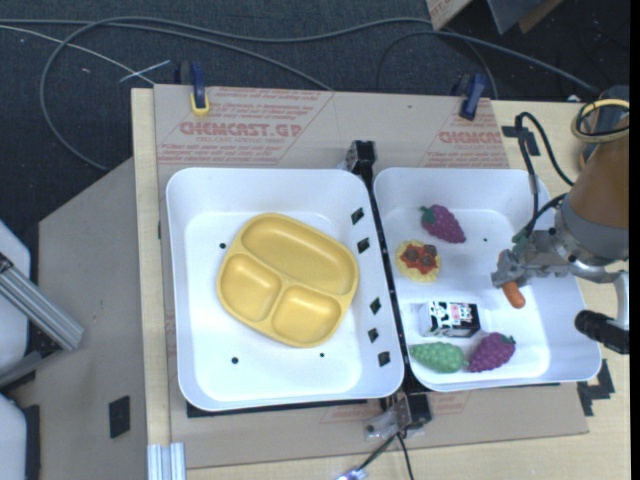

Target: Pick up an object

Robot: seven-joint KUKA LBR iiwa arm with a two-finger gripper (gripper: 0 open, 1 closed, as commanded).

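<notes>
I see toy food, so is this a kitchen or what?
Probably a robot test lab, not a kitchen. A robot arm reaches over two white bins clamped to a board, loose cables run across the floor, and the food is toys, like the purple grapes and a yellow divided plate.

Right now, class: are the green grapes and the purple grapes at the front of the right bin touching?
Touching. In the camera view the green grapes and purple grapes meet with no white bin floor between them.

carrot (514, 295) — small, orange | right bin (560, 363) | at claw (511, 280)
</notes>
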